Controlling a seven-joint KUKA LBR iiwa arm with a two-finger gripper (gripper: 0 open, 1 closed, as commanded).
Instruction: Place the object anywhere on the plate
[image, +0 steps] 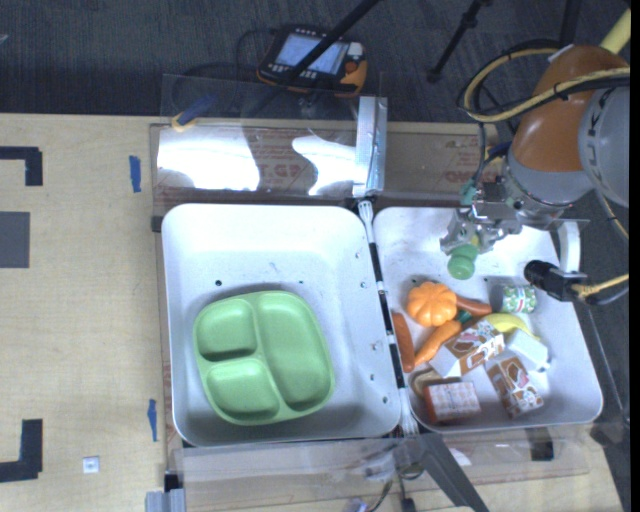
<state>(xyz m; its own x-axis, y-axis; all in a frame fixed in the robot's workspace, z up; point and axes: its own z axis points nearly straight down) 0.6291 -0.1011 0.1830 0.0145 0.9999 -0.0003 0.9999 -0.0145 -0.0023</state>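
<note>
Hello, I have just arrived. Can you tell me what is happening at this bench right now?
A grey robot arm with an orange band reaches in from the right over the right bin. Its gripper is near the back of that bin, with a small green object at its tip; whether it is gripped I cannot tell. Toy food lies in the same bin: a small pumpkin, carrots and some packets. The green divided plate sits in the left bin.
</note>
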